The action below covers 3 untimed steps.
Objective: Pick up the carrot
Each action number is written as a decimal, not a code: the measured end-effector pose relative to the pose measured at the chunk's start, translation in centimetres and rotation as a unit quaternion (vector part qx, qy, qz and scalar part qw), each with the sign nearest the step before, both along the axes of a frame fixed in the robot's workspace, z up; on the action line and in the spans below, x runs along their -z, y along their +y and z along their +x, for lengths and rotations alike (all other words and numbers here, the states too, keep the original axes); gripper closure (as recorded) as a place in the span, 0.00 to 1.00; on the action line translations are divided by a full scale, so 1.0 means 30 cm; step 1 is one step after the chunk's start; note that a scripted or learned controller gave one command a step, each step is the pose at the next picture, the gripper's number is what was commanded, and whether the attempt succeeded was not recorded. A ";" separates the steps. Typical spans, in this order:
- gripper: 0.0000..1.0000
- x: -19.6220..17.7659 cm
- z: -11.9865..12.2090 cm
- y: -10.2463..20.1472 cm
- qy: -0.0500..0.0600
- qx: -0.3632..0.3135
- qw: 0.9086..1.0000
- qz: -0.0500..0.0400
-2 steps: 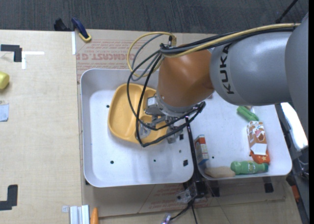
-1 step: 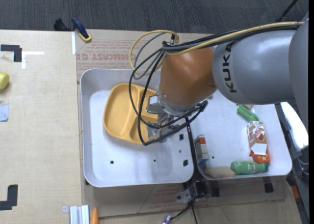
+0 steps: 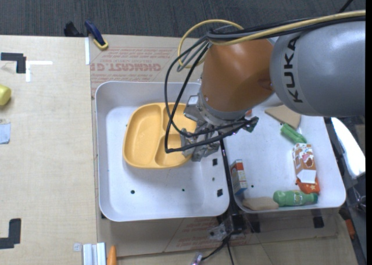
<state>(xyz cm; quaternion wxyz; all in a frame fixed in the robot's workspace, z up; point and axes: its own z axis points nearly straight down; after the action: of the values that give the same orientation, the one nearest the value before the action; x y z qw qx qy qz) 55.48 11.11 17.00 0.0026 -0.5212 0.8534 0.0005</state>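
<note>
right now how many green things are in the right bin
2: a small green piece near the bin's top right, and a green bottle lying along its bottom edge. The arm may hide more.

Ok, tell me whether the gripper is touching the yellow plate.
Cannot tell. The camera view sets the gripper over the right rim of the yellow plate, but from above neither contact nor a gap shows.

Left of the gripper (image 3: pixel 197 149) the yellow divided dish (image 3: pixel 152 136) crowds the left bin (image 3: pixel 110 159), whose floor nearer the camera lies bare, while the bins' shared wall (image 3: pixel 228 183) stands just right of it.
</note>
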 end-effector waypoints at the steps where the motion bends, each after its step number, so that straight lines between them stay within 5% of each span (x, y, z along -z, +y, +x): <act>1: 1.00 0.013 -0.257 0.197 0.003 0.157 0.988 -0.002; 2: 1.00 0.262 -0.210 0.145 0.003 0.227 0.974 -0.001; 3: 1.00 0.051 -0.220 0.239 0.002 0.327 0.945 -0.001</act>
<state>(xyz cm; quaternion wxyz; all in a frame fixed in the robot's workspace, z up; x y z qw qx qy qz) 48.88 18.29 15.47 0.0006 -0.2133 0.9770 -0.0004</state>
